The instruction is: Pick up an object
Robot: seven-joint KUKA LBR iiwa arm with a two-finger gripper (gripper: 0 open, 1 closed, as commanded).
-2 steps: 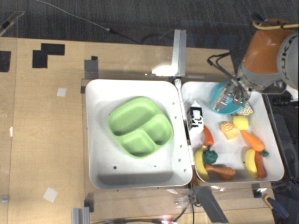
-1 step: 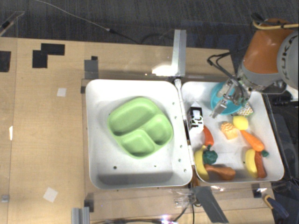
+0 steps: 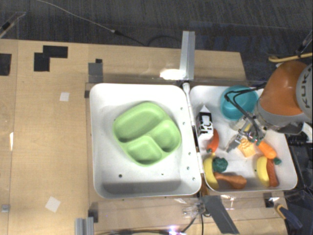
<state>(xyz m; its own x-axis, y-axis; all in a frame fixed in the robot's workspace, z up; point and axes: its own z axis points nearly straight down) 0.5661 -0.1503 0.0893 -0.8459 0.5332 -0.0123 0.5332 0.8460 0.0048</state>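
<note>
Right bin (image 3: 292,177): we log the hand (image 3: 238,142) low among toy food, fingers apart, beside a carrot (image 3: 213,141); left bin (image 3: 98,131): green tray (image 3: 146,132).

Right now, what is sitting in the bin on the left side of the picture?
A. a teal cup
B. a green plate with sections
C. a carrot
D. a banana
B: the green divided plate lies alone in the left bin, while the teal cup, the bananas and the carrot are in the right bin.
</note>
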